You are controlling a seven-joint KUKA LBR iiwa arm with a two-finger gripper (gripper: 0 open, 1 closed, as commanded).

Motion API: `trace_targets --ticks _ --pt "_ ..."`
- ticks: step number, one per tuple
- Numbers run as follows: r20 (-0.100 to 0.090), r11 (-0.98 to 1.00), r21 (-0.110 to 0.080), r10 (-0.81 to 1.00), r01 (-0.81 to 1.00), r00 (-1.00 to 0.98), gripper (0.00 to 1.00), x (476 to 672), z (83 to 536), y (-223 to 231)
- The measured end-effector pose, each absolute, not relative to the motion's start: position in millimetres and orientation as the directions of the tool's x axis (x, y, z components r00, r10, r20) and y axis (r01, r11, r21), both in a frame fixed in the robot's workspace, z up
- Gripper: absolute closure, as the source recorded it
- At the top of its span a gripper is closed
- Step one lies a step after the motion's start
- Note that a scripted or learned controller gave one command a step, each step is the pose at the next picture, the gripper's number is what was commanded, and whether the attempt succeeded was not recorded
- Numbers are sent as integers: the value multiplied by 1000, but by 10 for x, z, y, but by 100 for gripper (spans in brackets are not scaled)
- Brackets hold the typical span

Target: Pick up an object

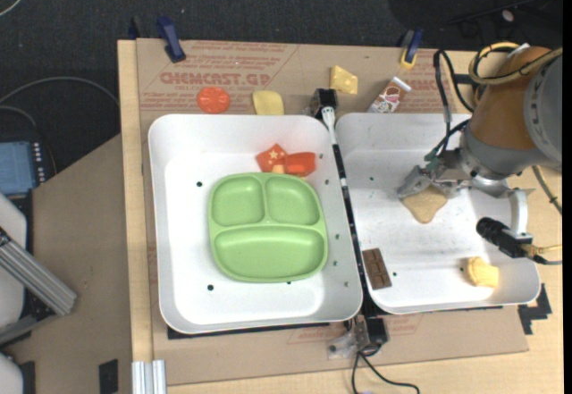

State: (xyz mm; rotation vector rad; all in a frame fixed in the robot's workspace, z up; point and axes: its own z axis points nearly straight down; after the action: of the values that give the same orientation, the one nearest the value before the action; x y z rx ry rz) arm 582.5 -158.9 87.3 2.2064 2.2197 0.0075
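Tan flat piece (424,204) lies mid right bin (393,140), touching the gripper (427,181); fingers splayed just above it, nothing clamped between them. Same bin: yellow chunk (483,272), brown bar (376,268) at left rim. Left bin (179,205): green divided plate (266,228), red-orange pieces (286,160). Board (214,71) print reads "CHEMCAST".

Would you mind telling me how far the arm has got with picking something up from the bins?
Done: the gripper has reached the right bin and sits right at the tan bread-like piece. In hand: nothing clearly; the piece looks flat on the bin floor, and a grasp cannot be confirmed. Left: gripping and lifting it. The yellow piece and brown bar lie untouched.
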Motion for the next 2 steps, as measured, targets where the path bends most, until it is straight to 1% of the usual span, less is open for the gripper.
trace_targets --ticks 1,2 --pt "-3 3 13 1000 1000 -3 100 5804 989 -1598" --pt "-2 -2 2 1000 1000 2 100 5512 1683 -1902"
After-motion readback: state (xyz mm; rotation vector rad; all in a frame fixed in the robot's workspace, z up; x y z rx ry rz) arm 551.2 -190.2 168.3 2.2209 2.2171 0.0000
